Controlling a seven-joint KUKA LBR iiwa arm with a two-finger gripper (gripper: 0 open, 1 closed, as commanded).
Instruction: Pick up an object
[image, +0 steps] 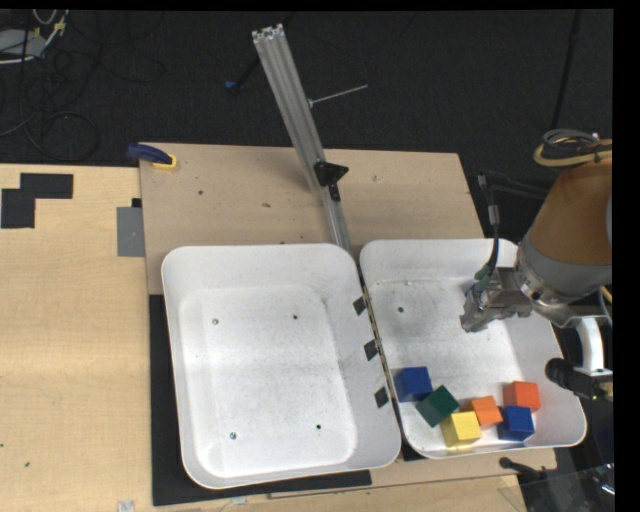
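Two white bins (262, 262) sit side by side on the table (70, 330). The right-hand bin holds six blocks at lower right of frame: two blue (412, 382), two orange (523, 395), one green (437, 405), one yellow (462, 427).

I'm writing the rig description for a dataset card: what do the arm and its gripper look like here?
The arm is a thick rounded body, orange above and grey toward the wrist. The gripper is a small dull grey metal piece with a thin dark cable running up from it. A white bracket sits beneath the wrist.
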